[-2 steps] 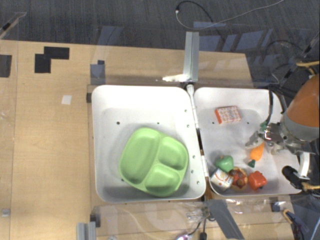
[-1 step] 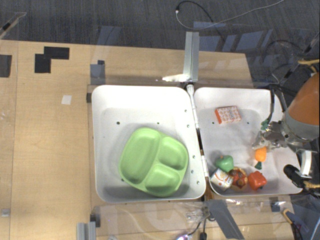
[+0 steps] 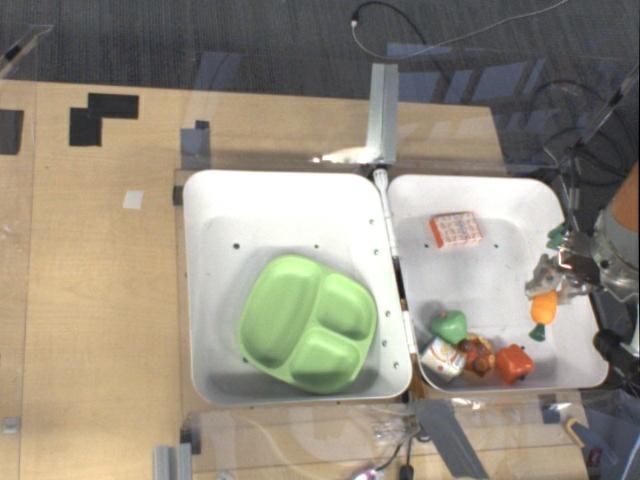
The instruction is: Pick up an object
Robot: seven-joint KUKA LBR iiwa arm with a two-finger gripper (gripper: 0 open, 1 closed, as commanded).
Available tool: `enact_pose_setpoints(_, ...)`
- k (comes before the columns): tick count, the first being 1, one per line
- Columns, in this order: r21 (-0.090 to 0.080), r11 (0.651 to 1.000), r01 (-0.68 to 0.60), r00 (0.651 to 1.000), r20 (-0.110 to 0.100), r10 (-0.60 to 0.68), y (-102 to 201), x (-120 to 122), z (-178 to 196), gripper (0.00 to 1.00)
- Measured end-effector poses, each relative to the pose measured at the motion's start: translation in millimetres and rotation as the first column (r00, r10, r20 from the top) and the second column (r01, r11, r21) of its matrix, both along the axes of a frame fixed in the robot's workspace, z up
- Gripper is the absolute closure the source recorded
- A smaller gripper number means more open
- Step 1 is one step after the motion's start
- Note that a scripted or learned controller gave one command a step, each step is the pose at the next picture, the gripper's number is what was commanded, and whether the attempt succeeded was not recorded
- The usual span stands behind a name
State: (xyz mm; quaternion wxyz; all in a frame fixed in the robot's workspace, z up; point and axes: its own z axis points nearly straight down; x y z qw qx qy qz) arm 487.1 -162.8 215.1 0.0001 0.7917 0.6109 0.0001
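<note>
Your claw point(image 3: 548, 290) hangs at the right bin's point(image 3: 500, 190) far-right wall with a small orange object point(image 3: 543, 309) just beneath it and touching, though you cannot tell from above whether it is gripped or merely lying there. That orange piece looks light, rounded and smooth, likely to squirt sideways, so take it across its middle with a gentle squeeze. Left of the claw and a little nearer the front rim sit a red block point(image 3: 514, 363), a green toy point(image 3: 450, 324) and a small can point(image 3: 442, 358), while the patterned carton point(image 3: 456, 230) lies to its upper left.
</note>
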Motion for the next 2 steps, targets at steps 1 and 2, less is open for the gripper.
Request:
enact_pose_setpoints(1,0.001,0.997,-0.075,0.997,-0.002,0.075,71,40,1,1.00)
enact_pose_setpoints(2,0.001,1.000,0.009,1.000,-0.003,-0.009,71,13,-35,1.00)
